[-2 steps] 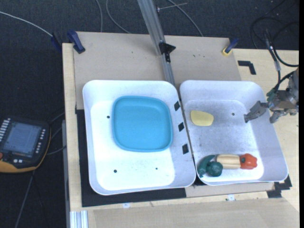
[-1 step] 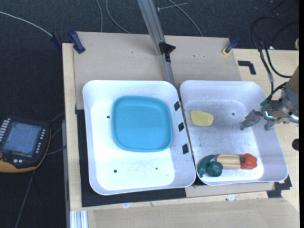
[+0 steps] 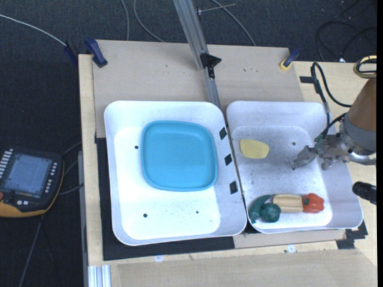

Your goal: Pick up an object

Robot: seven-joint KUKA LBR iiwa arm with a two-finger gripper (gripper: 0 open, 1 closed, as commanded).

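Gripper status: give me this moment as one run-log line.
gripper over right bin, nothing between fingers | yellow piece free | blue plate in left bin

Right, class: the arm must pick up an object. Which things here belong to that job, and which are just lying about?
Job:
gripper
yellow piece
green item
tan block
red item
right bin

Lying about:
blue plate
left bin
handheld pendant
blue clamp

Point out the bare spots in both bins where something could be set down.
Left bin: bare strips below and left of the blue plate. Right bin: bare middle floor between the yellow piece, the pincer and the crowded bottom row, green item to red one.
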